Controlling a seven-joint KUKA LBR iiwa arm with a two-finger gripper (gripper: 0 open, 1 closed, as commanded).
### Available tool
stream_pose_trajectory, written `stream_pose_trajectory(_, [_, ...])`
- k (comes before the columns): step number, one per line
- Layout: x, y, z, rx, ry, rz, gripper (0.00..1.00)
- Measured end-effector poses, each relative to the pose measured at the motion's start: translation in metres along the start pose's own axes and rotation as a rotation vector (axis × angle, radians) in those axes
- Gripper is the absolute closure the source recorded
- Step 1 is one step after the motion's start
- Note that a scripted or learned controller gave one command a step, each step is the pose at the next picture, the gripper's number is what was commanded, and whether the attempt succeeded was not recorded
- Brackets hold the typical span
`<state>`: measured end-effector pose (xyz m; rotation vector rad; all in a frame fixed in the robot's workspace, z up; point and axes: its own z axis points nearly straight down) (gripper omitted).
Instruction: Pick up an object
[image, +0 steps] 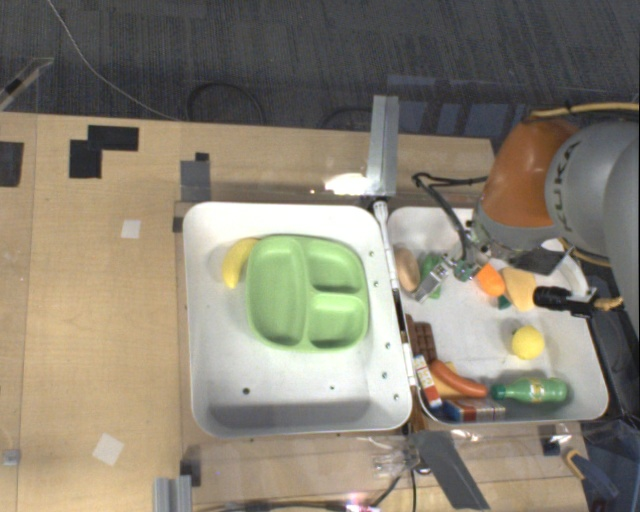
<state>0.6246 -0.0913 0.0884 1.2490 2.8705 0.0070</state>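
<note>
The gripper (450, 266) hangs low in the right bin (596, 392), its state hidden from this angle, just beside a green-and-silver packet (431, 277) and an orange block (490, 280). Nearby lie a lemon (527, 343), green bottle (528, 391) and sausage (456, 379). The left bin (215, 390) holds a green tray (305, 291) and banana (235, 261)

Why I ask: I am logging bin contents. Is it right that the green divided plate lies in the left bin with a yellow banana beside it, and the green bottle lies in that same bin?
Not quite. The camera view shows the green divided plate and banana in the left bin, but the green bottle lies in the right bin.
</note>
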Motion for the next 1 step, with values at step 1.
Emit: stream_pose_trajectory(1, [-0.0028,0.0031,-0.0154,-0.009,-0.011,-0.003,1.0])
